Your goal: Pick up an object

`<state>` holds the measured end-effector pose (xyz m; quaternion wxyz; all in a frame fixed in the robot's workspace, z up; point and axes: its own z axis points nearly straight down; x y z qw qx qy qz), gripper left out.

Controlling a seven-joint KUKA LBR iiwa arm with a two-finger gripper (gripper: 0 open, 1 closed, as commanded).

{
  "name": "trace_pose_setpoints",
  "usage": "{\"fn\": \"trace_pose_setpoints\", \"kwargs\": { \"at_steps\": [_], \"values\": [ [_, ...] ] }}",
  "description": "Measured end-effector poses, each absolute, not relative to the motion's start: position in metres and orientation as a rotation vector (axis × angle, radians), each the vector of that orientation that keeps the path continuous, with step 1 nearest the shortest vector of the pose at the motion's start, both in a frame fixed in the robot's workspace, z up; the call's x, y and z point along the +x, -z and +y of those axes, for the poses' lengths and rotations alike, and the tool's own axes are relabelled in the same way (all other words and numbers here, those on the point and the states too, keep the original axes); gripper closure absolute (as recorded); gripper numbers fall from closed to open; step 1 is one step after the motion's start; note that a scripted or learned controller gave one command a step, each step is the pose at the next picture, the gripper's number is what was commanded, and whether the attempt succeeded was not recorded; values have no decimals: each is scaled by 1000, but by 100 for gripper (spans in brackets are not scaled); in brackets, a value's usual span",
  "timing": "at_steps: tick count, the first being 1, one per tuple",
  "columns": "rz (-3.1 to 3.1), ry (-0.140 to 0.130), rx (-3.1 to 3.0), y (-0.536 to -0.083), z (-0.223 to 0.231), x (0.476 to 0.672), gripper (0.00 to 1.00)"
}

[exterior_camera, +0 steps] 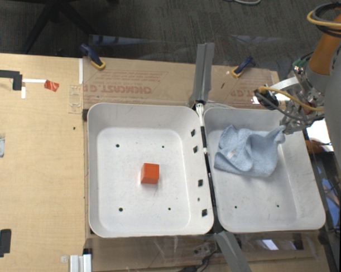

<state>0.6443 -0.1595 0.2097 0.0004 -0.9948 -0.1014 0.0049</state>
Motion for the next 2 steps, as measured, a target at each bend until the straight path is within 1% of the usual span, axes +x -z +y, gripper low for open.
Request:
{"fn": "trace_pose_setpoints", "kwargs": {
  "at_steps": [1,2],
  "values": [
    [-320,-13,-3124,-259,-148,648,100],
    [-315,-17,-3124,-241,-167,637,100]
  ]
}}
